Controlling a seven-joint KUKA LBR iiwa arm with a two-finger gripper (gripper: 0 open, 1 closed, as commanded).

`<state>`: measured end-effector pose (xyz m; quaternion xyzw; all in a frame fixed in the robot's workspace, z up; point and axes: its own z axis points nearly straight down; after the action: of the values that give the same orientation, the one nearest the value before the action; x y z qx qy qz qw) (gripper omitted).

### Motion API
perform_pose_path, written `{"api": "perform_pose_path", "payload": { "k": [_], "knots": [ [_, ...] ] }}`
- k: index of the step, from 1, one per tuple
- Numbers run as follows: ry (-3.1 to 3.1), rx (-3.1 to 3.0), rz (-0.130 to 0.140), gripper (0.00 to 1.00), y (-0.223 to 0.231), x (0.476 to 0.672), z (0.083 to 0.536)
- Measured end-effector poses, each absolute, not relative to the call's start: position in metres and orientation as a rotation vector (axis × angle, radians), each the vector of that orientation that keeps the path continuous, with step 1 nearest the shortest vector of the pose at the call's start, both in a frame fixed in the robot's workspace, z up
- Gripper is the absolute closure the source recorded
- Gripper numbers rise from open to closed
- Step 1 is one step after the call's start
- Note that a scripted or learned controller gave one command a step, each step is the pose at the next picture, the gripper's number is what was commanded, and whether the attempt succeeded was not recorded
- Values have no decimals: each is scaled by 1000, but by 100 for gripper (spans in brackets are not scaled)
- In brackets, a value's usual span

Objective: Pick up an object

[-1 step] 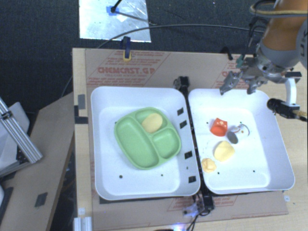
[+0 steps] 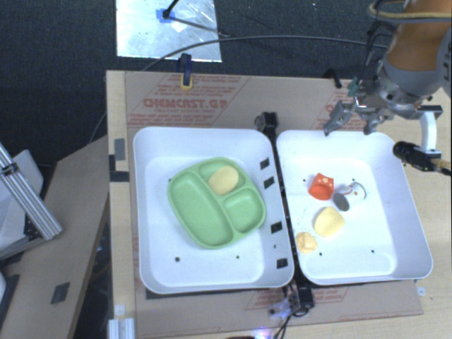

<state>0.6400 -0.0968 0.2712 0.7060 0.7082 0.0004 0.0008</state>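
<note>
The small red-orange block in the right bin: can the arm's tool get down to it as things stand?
Probably yes. The small red-orange block lies uncovered on the right white bin floor, apart from the grey oval piece, and the tool hovers above the bin's far rim.

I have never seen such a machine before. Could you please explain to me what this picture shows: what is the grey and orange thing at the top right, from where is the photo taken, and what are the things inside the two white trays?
The photo comes from one fixed camera above a bench, looking down at a slant. The grey and orange thing is a robot arm reaching in from the right. At its end is a gripper with two fingers spread apart, hovering over the back rim of the right bin. It holds nothing.

The left bin holds a green divided plate, with a pale yellow piece in one of its small compartments. The right bin holds a red piece, a small grey oval, a pale yellow lump and a smaller yellow piece. These look like toy food, but I cannot tell exactly what each is.

The arm's job is to pick up one object.
</note>
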Motion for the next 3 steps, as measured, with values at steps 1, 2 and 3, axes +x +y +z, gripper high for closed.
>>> {"api": "perform_pose_path", "payload": {
  "k": [1, 2, 3],
  "knots": [
    [2225, 2222, -4, 0, -97, 636, 209],
    [2223, 2222, -3, 0, -105, 640, 162],
    [2224, 2223, -3, 0, -108, 641, 100]
  ]
}}
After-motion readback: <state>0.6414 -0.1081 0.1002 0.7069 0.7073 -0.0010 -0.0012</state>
